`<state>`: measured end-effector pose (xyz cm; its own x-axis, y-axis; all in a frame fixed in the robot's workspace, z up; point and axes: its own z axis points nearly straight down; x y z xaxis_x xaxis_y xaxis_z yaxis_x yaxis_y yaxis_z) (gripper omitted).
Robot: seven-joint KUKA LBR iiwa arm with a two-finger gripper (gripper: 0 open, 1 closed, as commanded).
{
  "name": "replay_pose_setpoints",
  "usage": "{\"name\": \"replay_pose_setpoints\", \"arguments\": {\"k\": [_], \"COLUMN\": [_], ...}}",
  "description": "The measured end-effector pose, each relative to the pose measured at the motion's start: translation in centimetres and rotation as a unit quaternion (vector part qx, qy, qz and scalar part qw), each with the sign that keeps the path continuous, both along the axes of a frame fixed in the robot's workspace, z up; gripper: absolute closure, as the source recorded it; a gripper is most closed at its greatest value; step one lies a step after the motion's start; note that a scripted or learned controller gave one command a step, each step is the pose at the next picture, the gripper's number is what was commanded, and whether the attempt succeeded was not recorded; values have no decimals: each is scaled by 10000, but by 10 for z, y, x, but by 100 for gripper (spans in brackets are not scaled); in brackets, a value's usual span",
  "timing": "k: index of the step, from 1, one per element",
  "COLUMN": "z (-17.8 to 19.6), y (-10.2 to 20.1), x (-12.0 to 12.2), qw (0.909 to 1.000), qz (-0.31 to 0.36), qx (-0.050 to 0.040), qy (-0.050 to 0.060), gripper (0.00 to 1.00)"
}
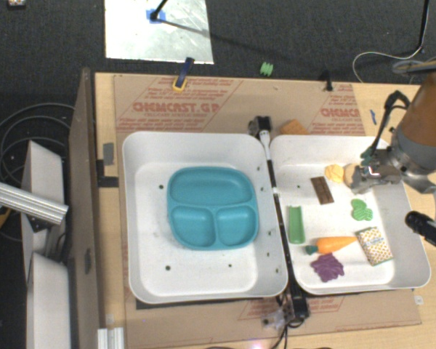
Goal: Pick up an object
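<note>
The right bin [414, 264] holds a pale yellow piece [335, 172], a brown bar [320, 190], a green leafy piece [361, 209], a green stick [296, 224], an orange carrot [333, 244], a patterned packet [373, 245] and a purple grape bunch [327, 267]. My gripper [360, 176] hangs low over the bin's upper part, just right of the pale yellow piece and above the green leafy piece. Nothing shows between its fingers.
The left bin [142, 195] holds a teal divided plate [212, 206]. An orange-brown object [294, 128] lies on the cardboard behind the bins. A black clip [261, 128] sits at the top of the divider between the bins. The arm's body covers the right bin's far right corner.
</note>
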<state>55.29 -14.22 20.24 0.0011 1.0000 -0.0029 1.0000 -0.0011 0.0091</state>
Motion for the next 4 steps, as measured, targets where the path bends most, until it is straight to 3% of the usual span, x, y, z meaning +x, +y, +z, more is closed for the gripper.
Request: {"name": "replay_pose_setpoints", "arguments": {"k": [1, 2, 3, 4], "z": [-6, -118, -101, -102], "y": [2, -42, -40, -40], "x": [0, 23, 26, 26], "qw": [10000, 10000, 10000, 10000], "qz": [12, 4, 15, 16], "qx": [14, 4, 4, 6], "qy": [34, 47, 16, 18], "gripper": [0, 0, 100, 0]}}
